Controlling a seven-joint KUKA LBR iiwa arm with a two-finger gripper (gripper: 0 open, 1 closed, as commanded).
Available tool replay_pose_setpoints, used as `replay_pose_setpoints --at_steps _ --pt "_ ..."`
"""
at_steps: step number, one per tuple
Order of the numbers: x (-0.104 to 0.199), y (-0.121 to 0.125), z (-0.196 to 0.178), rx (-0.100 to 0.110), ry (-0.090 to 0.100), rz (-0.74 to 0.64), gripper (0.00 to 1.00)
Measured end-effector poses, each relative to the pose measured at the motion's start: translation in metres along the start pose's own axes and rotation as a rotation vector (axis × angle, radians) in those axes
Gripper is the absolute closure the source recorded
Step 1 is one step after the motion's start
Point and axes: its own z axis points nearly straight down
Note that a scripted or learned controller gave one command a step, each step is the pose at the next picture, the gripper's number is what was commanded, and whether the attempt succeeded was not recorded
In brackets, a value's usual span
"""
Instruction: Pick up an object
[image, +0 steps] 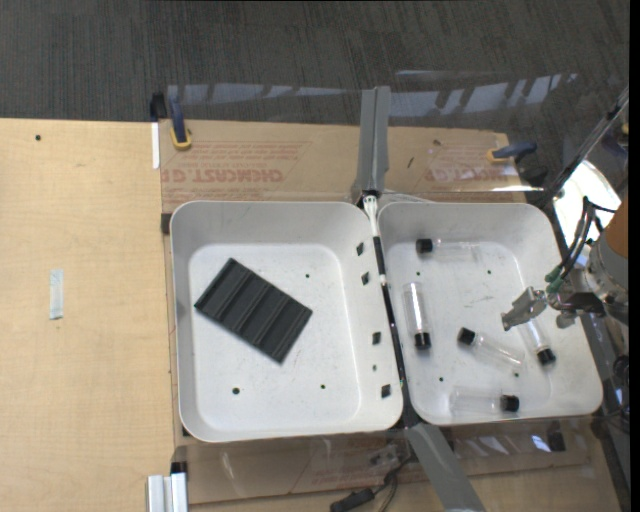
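Matt ribbed black plastic panel (253, 309)

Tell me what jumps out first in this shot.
The dark ribbed slab lying askew in the left bin, alone against the white. Next, the clear black-capped tubes scattered over the right bin, with the pincer poised above that bin's right side.

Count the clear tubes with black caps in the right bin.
5 tubes: top, left, middle, by the gripper, bottom. Clear plastic may hide more.
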Motion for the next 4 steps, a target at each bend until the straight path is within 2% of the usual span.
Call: replay_pose_setpoints --at_steps 1,2,3,4 --pt "-0.043 0.012 0.113 -0.004 0.003 -0.050 0.00" --pt "-0.045 0.011 0.105 -0.003 0.001 -0.047 1.00" --pt "0.019 0.046 0.000 -0.002 -0.001 0.007 1.00" --pt "0.062 0.073 -0.002 -0.001 -0.002 0.036 1.00"
